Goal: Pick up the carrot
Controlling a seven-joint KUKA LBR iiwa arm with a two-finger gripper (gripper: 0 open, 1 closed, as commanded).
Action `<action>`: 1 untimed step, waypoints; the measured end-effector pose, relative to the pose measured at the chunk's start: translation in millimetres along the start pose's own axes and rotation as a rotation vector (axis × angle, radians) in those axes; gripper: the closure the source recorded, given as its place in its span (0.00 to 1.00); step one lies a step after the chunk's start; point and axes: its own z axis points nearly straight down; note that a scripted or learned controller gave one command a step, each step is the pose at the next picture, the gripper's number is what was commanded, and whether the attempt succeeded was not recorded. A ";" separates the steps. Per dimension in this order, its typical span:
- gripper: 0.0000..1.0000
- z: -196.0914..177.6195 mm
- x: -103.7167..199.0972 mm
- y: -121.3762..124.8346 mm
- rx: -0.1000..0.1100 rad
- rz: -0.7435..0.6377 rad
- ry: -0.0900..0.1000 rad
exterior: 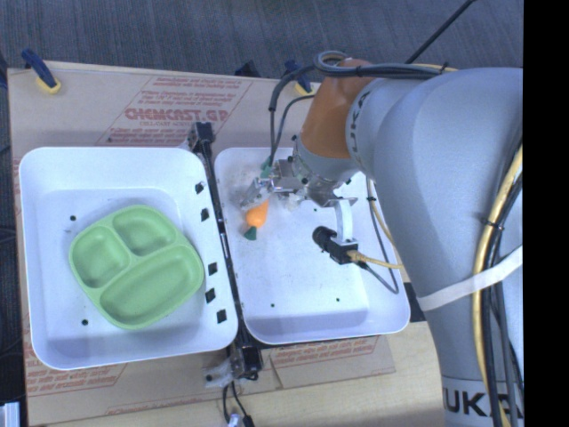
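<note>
The big grey arm (427, 149) leans over the right bin (302, 301) to reach the carrot.
Its gripper (267, 183) hangs just above the small carrot (256, 215), at 10 o'clock in that bin; I cannot tell its grip. The green plate (135, 265) waits in the left bin (53, 176).

Bins: you have two white bins (53, 265) (302, 314) side by side.
Plates: you see one green divided plate (136, 266), with three compartments.
Carrots: you have one carrot (256, 216).
Arms: one arm (427, 167).
Clamps: two blue clamps (41, 69) (298, 74).
</note>
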 end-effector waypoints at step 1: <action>1.00 -10.6 0.3 0.4 0.001 -0.003 0.000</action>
